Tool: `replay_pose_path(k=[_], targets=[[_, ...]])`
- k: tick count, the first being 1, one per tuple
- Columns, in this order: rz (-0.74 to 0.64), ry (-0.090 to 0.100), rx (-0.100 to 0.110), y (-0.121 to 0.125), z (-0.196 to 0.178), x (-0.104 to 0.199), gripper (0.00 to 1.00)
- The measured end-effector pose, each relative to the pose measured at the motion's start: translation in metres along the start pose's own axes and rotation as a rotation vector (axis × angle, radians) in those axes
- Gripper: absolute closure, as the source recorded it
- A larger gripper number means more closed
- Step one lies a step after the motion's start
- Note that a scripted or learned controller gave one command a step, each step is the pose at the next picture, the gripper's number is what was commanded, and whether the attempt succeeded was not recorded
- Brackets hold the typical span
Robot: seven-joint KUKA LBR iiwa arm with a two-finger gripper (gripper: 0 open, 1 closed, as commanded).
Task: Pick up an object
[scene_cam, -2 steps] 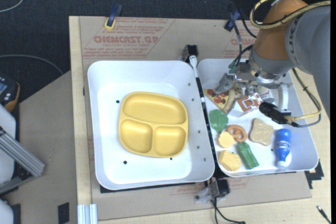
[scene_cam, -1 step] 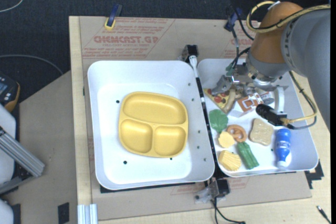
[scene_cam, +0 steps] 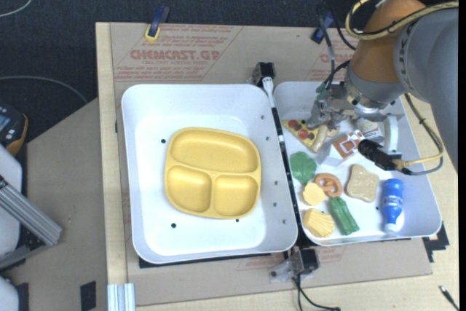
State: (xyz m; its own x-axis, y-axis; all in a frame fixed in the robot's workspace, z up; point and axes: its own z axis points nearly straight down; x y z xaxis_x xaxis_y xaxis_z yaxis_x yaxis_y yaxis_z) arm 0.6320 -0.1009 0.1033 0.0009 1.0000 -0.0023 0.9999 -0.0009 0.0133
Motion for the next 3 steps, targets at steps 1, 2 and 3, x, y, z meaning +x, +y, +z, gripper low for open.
replay_pose_path(k=[1, 2, 3], targets=[[0.000, 0.001, 0.007, -0.007, -0.055, -0.005, 1.00], [-0.002, 0.000, 0.004, -0.001, -0.120, -0.008, 1.00], [-0.002, 0.001, 0.009, -0.001, -0.122, -0.008, 1.00]])
